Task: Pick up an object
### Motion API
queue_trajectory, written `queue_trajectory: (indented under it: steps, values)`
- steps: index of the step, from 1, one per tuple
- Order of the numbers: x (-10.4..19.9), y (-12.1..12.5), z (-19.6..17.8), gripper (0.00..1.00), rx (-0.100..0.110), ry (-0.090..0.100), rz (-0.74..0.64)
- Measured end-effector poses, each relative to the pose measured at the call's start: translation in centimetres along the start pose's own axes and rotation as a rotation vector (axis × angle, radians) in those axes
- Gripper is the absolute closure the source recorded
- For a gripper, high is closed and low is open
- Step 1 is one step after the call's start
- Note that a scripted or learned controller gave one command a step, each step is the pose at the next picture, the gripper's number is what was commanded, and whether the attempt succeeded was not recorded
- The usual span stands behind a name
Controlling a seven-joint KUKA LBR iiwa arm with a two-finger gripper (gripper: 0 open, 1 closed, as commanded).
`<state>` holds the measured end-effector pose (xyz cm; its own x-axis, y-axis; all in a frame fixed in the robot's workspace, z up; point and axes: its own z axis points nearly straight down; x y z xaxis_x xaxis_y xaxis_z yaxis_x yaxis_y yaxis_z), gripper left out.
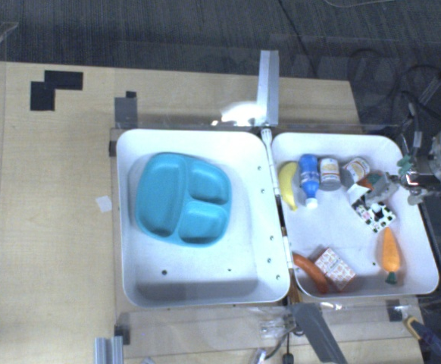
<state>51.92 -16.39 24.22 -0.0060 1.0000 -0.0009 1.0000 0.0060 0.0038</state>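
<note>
The right bin (pixel 334 226) holds several small items. A yellow banana (pixel 287 184) lies by its left wall, with a blue bottle (pixel 308 177) and a small can (pixel 329 173) beside it. A grey tin (pixel 354 170) is tipped over near the back. A black-and-white patterned toy (pixel 376 211) lies toward the right side, and an orange carrot (pixel 389 252) sits in front of it. A red sausage (pixel 311 271) and a checkered box (pixel 335 268) rest at the front. My gripper (pixel 404 179) hangs over the bin's right rim, just right of the toy and the tin.
The left bin (pixel 152 279) holds a blue divided plate (pixel 182 197). A grey metal post (pixel 269 82) stands behind the seam between the bins. Cables run behind the bench at the far right.
</note>
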Motion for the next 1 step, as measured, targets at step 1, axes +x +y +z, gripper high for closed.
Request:
queue_trajectory:
  steps: [1]
  values:
    - [-3.35, 3.61, 13.44, 0.00, 0.000, 0.000, -0.002]
